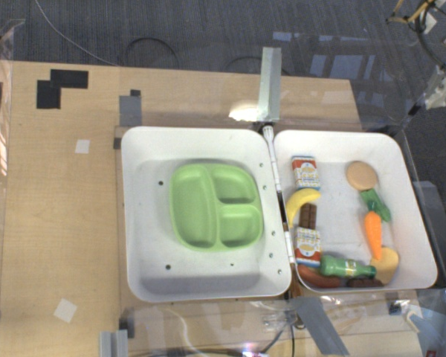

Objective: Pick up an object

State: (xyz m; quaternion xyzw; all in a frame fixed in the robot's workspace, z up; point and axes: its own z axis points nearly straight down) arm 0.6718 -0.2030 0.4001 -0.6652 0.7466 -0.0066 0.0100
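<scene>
Your only trace of the rig is a pale grey piece with trailing cables (438, 88) at the upper right corner, clear of the bench and well apart from both bins; you cannot tell whether it belongs to the arm. You cannot tell the gripper's state or pose, or whether it has hold of anything.

Everything you could pick lies down and to the left of that corner piece, in the right bin (401, 155). Nearest to it is a round tan disc (362, 175), then a carrot (373, 233) with its green top (377, 205) pointing back toward the disc, and a yellowish lump (387, 259) touching the carrot's tip. Farther away, along the bin's left wall, you have a red and white can (305, 173), a banana (299, 201), a brown bar (308, 216) and a second can (307, 244) in a close line. A green bottle (346, 266) lies on its side at the near wall, resting against a red-brown sausage (318, 277).

Farthest off, the left bin (141, 274) holds a green divided plate (214, 205), lying flat
</scene>
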